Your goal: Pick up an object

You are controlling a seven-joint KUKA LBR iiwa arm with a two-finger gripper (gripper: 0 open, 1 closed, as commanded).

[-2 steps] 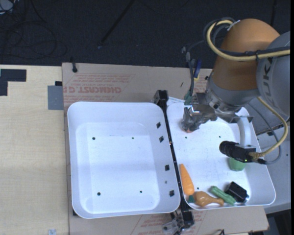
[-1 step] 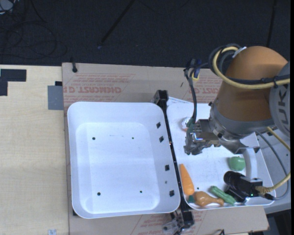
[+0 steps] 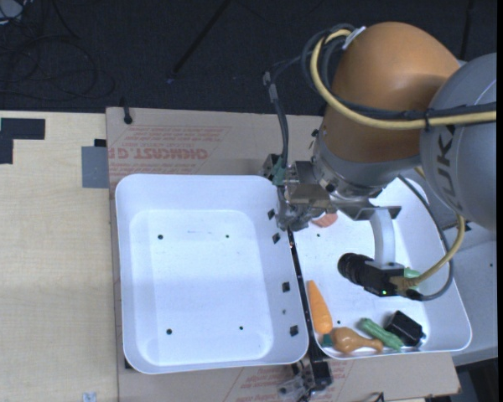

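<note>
Looming closest, the grey arm's orange band (image 3: 394,74) hides my tool (image 3: 306,203); I cannot tell its state. It sits at the right white bin's (image 3: 453,325) upper-left corner, by the divider. I risk grabbing nothing: the orange toy carrot (image 3: 319,306), green piece (image 3: 381,333) and black block (image 3: 405,327) lie well apart.

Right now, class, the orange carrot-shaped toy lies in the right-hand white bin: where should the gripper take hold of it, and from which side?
Grip the orange carrot-shaped toy across its thicker middle, coming straight down from above. It lies flat and long beside the bin's left wall, so the jaws should close across its narrow width, clear of that wall.
</note>
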